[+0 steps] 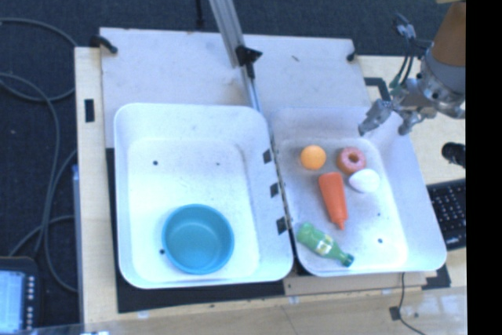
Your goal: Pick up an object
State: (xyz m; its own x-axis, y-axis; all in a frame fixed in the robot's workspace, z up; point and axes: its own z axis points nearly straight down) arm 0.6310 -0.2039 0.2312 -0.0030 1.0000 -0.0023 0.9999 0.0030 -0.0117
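The right bin (pixel 408 192) holds an orange ball (pixel 313 158), a pink donut (pixel 351 161), a white egg (pixel 364 181), an orange carrot (pixel 333 198) and a green bottle (pixel 322 242) lying on its side near the front. The left bin (pixel 137 169) holds a blue bowl (pixel 198 238). My gripper (pixel 389 120) hovers over the right bin's back right corner, above and to the right of the donut. Its two fingers stand apart with nothing between them.
A metal camera pole (pixel 223 4) rises slantwise from behind the seam between the bins. A black keyboard (pixel 447 212) lies at the right of the bench. Cables trail on the dark floor to the left.
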